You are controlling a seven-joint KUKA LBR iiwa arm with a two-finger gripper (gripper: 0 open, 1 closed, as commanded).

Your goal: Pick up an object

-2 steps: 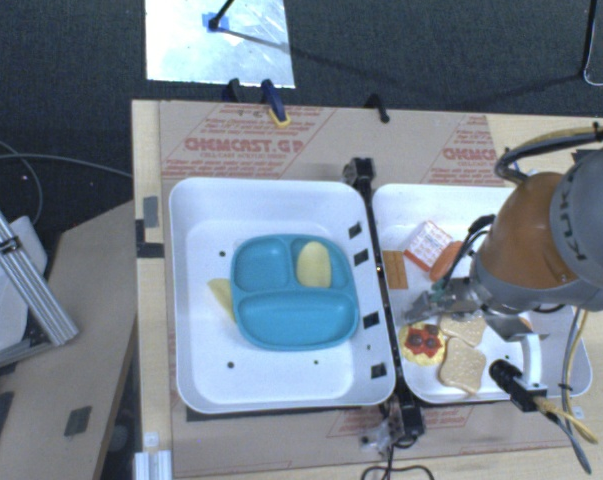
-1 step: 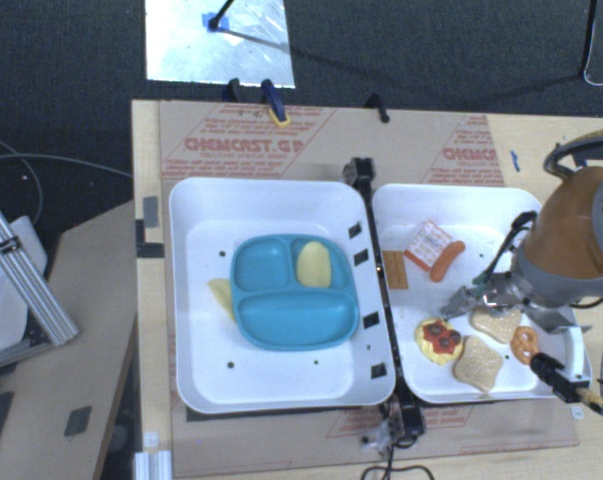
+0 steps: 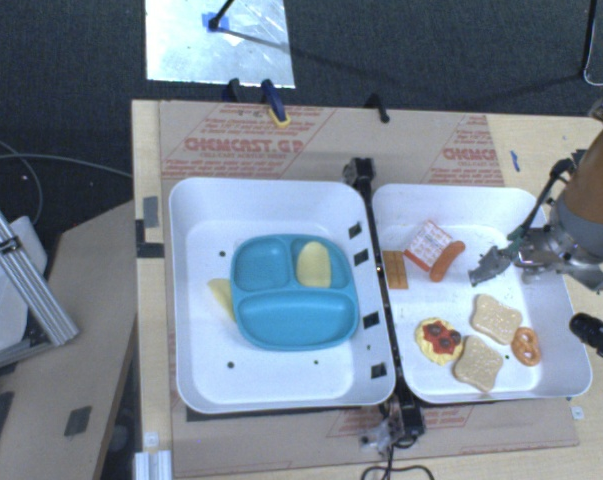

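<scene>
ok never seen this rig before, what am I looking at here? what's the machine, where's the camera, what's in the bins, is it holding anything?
One camera, fixed above the bench, looks down at a slant. The machine is a single robot arm reaching in from the right of the picture; its two-finger gripper hangs over the right bin.

Two shallow white bins sit side by side. The left bin holds a blue divided tray with a yellow piece in one of its top compartments, and another pale yellow piece beside the tray.

The right bin holds toy food: a sausage, a red-and-white packet, a small waffle-like piece, a mini pizza, two bread slices and a pretzel.

Nothing shows between the fingers, so it holds nothing.
</scene>
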